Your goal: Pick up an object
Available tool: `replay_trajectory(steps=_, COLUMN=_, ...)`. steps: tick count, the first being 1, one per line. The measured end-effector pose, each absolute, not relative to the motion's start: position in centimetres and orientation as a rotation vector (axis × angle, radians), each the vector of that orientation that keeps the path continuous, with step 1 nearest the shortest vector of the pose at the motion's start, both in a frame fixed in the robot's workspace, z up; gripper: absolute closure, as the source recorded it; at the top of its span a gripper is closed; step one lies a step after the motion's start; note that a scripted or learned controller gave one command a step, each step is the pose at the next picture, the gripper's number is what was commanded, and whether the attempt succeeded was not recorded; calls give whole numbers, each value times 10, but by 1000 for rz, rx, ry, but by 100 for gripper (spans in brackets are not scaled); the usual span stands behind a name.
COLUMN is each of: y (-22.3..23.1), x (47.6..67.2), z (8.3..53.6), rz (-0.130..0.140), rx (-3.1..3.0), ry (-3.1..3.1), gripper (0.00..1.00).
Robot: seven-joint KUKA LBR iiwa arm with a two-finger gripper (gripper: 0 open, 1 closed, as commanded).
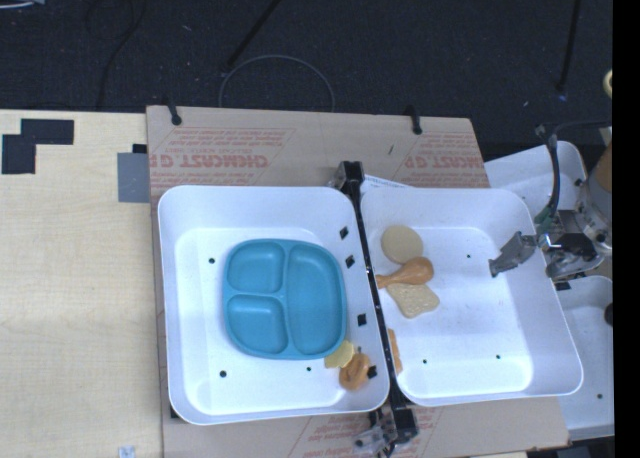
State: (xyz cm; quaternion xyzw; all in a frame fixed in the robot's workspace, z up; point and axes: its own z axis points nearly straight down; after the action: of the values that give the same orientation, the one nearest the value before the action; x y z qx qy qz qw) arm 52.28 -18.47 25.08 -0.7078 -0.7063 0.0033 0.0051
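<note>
The right bin (470,366) holds a round beige disc (402,242), an orange-brown drumstick (410,272) and a pale toast slice (414,299), bunched near its left wall. An orange strip (394,351) lies against the divider lower down. My gripper (506,258) hangs over the right side of this bin, well right of the food and apart from it, with nothing seen in it.
The left bin (190,246) holds a blue divided plate (283,298). A yellow piece (340,354) and a brown piece (354,374) sit at that bin's lower right corner. A black clip (350,178) joins the bins at the back. Cables and white hardware stand at the right.
</note>
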Motion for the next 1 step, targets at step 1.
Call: replay_trajectory(steps=1, y=-185, x=525, z=256, rz=2, rx=-2221, ry=-2220, gripper=0)
